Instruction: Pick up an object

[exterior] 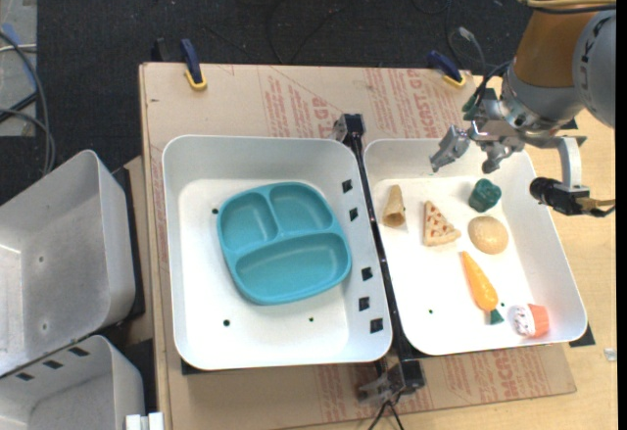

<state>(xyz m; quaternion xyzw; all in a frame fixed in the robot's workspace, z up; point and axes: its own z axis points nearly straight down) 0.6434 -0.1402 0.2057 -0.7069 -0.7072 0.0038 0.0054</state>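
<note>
We are hovering the gripper (471, 152) with jaws spread and nothing between them; we should be lowering straight and centring before closing. The nearest candidate, a small dark-green object (484, 194), is sitting just below the jaws in the right bin (568, 273), compact and faceted.
</note>
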